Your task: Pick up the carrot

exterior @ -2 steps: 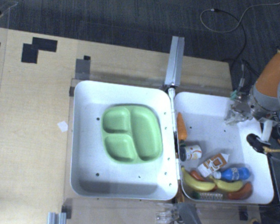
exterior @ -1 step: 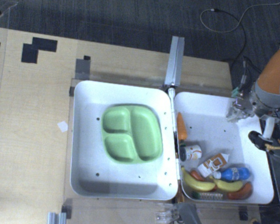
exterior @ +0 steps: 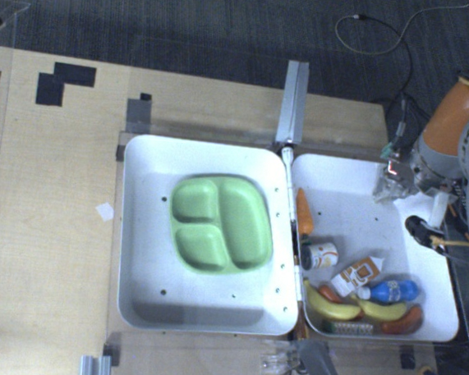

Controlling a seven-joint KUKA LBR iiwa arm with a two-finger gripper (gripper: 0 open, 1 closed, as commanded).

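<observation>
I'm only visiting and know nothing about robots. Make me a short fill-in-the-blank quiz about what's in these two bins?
1. The green tray has ___ compartments.
2. The carrot lies against the ___ wall of the right bin.
3. The two bananas are colored ___.
4. The gripper hovers over the ___ bin.

Missing words: three; left; yellow; right

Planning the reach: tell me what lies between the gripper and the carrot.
Nothing visible does. The gripper hangs over the right bin's far right corner; the carrot lies along its left wall, bare bin floor between them. The can sits just nearer the camera than the carrot.
</observation>
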